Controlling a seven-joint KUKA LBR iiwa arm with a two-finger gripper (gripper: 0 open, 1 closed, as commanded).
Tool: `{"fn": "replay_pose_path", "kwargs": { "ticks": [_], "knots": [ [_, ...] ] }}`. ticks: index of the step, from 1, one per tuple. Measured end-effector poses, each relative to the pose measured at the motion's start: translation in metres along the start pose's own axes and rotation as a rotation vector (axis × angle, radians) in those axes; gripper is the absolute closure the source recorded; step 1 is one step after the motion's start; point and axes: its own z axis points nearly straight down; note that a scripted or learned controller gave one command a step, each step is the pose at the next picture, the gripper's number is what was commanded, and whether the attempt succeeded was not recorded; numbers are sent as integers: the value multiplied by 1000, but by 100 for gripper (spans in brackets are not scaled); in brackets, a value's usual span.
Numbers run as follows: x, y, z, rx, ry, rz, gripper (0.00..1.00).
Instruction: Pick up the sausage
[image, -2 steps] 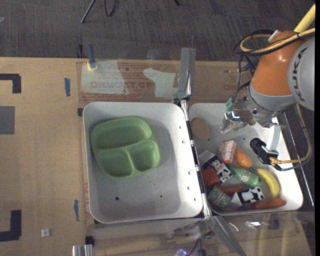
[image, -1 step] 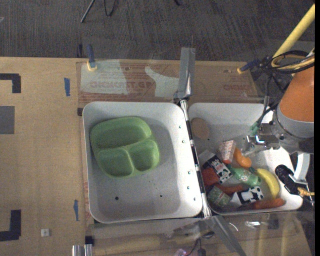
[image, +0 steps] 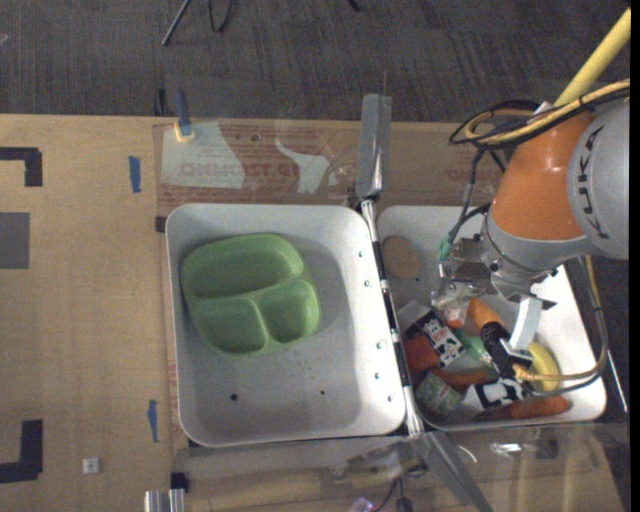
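The pick looks barely begun, as far as I can judge. What I take for the sausage (image: 533, 407), a long reddish-brown piece, lies flat along the near edge of the right bin (image: 578, 300), toward its near right corner; nothing grips it and it is not lifted. Just behind it sits a black-and-white packet (image: 500, 391), with a banana (image: 545, 364) by the right wall; a second reddish piece (image: 458, 378) lies nearer the left wall, so which one is the sausage is not certain. Farther in, the gripper (image: 458, 290) hangs over the middle of the pile, beside an orange piece (image: 483, 312), and well apart from the sausage; whether it is apart or together I cannot tell. Reaching, closing and lifting all appear left to do. The arm (image: 545, 190) comes in over the far right corner of that bin, its orange band uppermost and its wrist turned downward. In the left bin (image: 300, 390) a green plate (image: 250, 292) rests toward the far left corner.
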Motion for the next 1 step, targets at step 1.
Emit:
{"fn": "replay_pose_path", "kwargs": {
  "ticks": [1],
  "knots": [
    [66, -21, -31, -3, -1, 120, 100]
  ]
}}
